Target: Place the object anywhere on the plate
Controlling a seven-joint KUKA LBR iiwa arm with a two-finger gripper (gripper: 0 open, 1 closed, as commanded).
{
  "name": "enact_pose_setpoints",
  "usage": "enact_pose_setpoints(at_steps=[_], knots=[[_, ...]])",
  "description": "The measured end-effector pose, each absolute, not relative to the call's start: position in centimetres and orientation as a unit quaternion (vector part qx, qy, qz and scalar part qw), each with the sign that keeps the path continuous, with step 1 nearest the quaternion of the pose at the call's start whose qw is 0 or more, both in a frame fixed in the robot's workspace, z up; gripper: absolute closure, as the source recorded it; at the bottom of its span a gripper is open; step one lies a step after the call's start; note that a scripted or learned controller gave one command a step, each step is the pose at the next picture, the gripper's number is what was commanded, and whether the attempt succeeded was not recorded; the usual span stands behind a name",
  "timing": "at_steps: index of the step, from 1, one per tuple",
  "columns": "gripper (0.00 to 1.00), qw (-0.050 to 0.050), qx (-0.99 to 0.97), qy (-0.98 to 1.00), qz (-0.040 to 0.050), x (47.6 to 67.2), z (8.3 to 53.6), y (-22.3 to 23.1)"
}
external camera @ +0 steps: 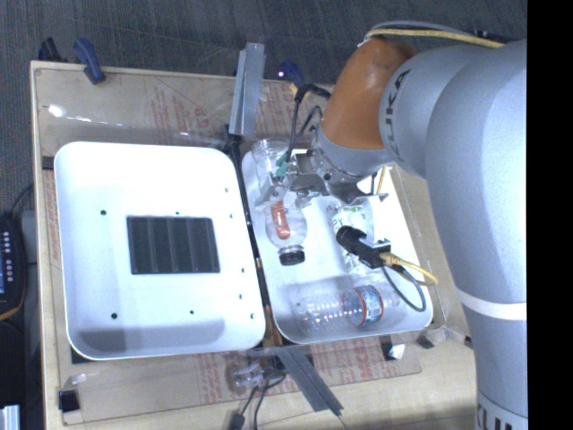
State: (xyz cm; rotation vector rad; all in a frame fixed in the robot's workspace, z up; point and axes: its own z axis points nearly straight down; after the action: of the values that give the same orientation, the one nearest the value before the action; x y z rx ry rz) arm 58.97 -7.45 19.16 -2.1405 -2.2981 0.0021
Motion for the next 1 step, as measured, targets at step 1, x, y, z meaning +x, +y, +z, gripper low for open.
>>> enact_pose_setpoints(at_steps=[1], knots=[[1.0, 0.002, -0.642, -0.767, 0.0013, 54.89, 20.73, 0.84]])
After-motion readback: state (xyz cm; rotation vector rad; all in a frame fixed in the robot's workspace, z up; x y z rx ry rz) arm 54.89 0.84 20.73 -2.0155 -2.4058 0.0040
